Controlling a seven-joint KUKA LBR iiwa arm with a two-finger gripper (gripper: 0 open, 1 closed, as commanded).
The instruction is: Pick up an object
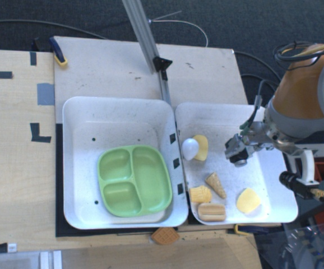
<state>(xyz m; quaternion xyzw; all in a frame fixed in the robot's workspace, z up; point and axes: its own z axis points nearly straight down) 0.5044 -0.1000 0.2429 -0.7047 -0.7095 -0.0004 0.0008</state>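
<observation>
Objects for picking: five small food-like items are seen in the right bin (274, 161), all resting on its floor, none of them lifted.
White-and-yellow item (195, 148): it is placed at about 9 o'clock in the right bin, close to the wall shared with the left bin; a white rounded part is joined to a yellow part.
Cone-shaped piece (217, 185): it is laid near the bin's middle, toward 6 o'clock, with its point directed to about 5 o'clock.
Yellow waffle-like block (200, 194): it is set at about 7 o'clock, just beside the cone-shaped piece.
Bun-like item (211, 211): it is found against the near rim at 6 o'clock, directly below the waffle-like block and touching or nearly touching it.
Yellow rounded piece (248, 200): it is located toward 5 o'clock, well apart from the bun-like item.
Gripper (237, 153): it is held over the right bin at about 3 o'clock of the white-and-yellow item, apart from it; nothing is seen between its fingers, and whether the jaws are open or closed cannot be told.
Arm (299, 100): it is extended in from 3 o'clock, with the orange band shown above the wrist.
Left bin (78, 150): a green divided plate (134, 179) with three compartments is held in it, toward 5 o'clock.
Bench edge: a small tan waffle-patterned piece (165, 236) is left outside the bins, at 6 o'clock, below the gap between them.
</observation>
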